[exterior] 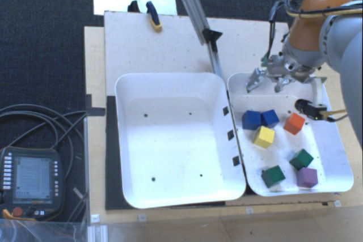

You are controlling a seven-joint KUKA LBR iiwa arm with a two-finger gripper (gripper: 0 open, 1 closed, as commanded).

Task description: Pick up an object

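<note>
Arm (340, 31) cut off at right edge.

Teach pendant (31, 181) with cables (39, 119), lower left.

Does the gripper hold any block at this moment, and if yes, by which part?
Nothing is held. The gripper hangs open above the far end of the right bin, with no block between its fingers.

Your arm (340, 37), upper right of frame: smooth grey casing, rounded orange band (317, 14) above wrist. Thin dark cables loop beside orange band, near top edge. Below band you see grey metal wrist block, then gripper (269, 83) with pale metallic fingers (253, 82). Small black part with yellow-orange tip juts lower right of wrist.
</note>
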